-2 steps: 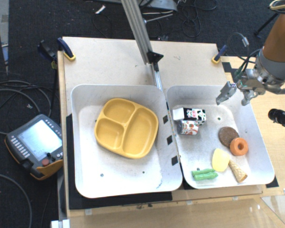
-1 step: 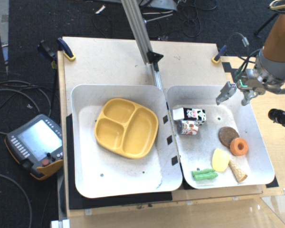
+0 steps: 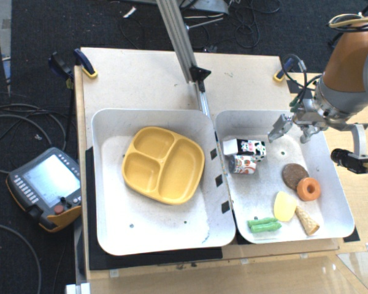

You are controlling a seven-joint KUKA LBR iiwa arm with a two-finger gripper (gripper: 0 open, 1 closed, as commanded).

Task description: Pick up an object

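Observation:
My gripper hovers over the upper right part of the right bin, its two fingers spread open with nothing between them. Below and left of it lie a small milk carton and a little can. Further down the bin sit a brown cookie, an orange doughnut, a yellow wedge, an ice cream cone and a green bean pod. The gripper touches none of them.
The left bin holds a yellow divided plate. A slanted metal pole rises from the bench behind the bins. Blue and yellow clamps grip the bench corners. A teach pendant lies on the floor at left.

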